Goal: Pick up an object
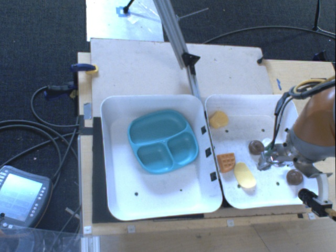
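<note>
Two shallow white bins side by side across lower centre of frame. In left bin (113, 193): blue divided tray (164, 139), three compartments, lying flat and skewed to the bin walls, near the middle. In right bin (247, 109): five small items. Yellow-orange lump (218, 119) at upper left corner, close to the dividing wall. Orange ridged block (226, 162) lower down, just beside the same wall. Pale yellow oval (244, 176) just right of and below the block, near or perhaps touching it. Brown ball (256, 147) around bin centre, above the oval. Second brown ball (294, 177) towards lower right, well apart from the first. Grey arm with orange band (317, 122) in from right edge of frame, over the right half of the right bin. Gripper (266, 159) low in the bin, metal tip just right of and below the first brown ball, between the two balls. Contact with the ball not clear. Width of the claw: cannot tell, parts too small and crowded. Nothing seen held. Grey pole (170, 20) slanting down from top of frame to the bins' shared rear corner. Blue and yellow clamp (84, 67) at bench edge, upper left. Handheld screen unit (18, 193) at lower left, on dark floor, black cables (47, 125) looping above it.
</note>
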You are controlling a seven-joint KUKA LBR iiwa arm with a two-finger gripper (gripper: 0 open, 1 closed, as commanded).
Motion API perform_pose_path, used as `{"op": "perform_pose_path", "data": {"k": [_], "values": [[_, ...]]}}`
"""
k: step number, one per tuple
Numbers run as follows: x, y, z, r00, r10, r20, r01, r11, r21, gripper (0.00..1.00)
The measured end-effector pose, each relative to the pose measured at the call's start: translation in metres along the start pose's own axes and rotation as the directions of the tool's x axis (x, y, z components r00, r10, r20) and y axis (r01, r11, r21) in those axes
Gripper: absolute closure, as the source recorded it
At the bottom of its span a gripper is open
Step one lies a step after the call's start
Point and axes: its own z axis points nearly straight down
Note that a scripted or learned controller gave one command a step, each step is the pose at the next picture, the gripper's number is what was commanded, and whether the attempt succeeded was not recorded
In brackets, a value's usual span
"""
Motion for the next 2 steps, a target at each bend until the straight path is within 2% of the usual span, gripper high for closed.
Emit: {"op": "perform_pose_path", "data": {"k": [2], "values": [[0.019,0.006,-0.107,1.0,-0.004,0.0,0.004,1.0,-0.002,1.0]]}}
